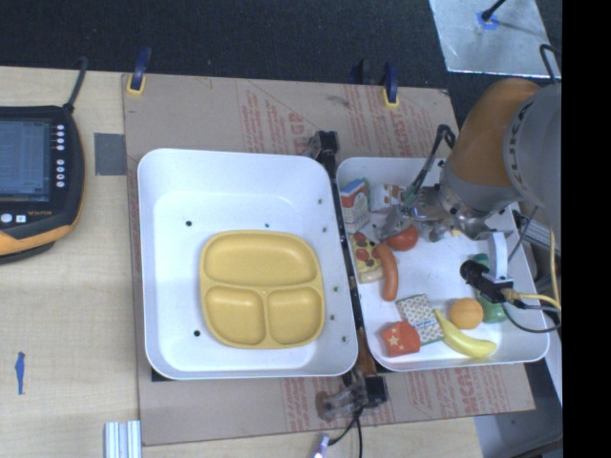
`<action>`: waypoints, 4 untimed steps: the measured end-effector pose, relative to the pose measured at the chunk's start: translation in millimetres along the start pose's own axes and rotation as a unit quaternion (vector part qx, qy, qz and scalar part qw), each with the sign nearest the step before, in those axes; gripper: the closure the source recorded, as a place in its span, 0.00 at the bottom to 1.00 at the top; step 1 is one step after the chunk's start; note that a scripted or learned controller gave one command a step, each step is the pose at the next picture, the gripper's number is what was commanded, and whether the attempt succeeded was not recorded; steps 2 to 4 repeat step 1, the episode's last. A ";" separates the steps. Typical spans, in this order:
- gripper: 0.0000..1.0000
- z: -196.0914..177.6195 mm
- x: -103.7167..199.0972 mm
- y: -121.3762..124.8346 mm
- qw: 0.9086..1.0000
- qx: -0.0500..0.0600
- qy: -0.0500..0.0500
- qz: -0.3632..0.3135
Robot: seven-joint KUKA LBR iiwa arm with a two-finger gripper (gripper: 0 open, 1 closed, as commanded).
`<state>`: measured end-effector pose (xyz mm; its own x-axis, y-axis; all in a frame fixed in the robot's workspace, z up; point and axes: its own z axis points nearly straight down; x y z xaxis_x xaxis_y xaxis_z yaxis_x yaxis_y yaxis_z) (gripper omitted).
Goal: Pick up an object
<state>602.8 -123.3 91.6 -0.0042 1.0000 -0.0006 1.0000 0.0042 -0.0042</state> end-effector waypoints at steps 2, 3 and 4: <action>1.00 -10.2 -0.6 0.0 1.000 0.001 0.000 -0.001; 1.00 -10.2 -0.6 0.0 1.000 0.001 0.000 -0.001; 1.00 -10.2 -0.6 0.0 1.000 0.001 0.000 -0.001</action>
